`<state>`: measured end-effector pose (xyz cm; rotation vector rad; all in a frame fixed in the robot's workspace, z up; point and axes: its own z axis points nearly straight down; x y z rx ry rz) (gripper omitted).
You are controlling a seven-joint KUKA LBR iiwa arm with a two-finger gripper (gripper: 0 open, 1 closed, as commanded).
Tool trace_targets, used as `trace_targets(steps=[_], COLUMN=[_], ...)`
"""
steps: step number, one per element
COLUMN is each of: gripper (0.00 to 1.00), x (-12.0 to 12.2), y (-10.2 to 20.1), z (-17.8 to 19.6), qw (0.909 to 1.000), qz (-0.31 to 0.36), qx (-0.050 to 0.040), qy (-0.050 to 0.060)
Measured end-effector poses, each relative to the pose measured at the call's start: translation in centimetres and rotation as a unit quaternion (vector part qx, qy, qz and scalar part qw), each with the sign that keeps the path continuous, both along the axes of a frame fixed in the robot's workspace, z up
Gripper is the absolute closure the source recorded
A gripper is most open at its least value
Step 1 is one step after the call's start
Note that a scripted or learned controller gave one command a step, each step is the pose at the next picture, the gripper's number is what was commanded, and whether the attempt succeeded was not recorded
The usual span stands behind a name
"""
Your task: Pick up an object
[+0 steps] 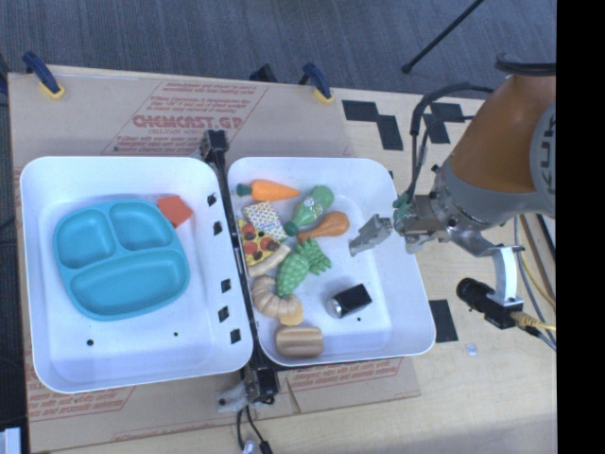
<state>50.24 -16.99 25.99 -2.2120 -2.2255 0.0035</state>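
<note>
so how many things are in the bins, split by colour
orange: 3, carrot, drumstick, wedge
green: 2, and
blue: 1, divided plate
black: 1, block
tan: 2, and
multicolour: 2, and
total: 11

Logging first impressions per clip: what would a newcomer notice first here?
The blue divided plate fills much of the left bin, an orange block touching its far corner. The right bin holds a heap of toy food, led by a carrot. The tool hovers over its right side.
</note>
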Motion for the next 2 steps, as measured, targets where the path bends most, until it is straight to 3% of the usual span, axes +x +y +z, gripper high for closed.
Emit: trace_targets(steps=[1, 2], gripper=[0.00, 0.00], x=[7.1, 3.9], y=[4.3, 7.5], z=[-13.2, -16.3], qw=[0.9987, 0.9941], qz=[-0.051, 0.108], qx=[0.0000, -0.0047], qy=[0.002, -0.009])
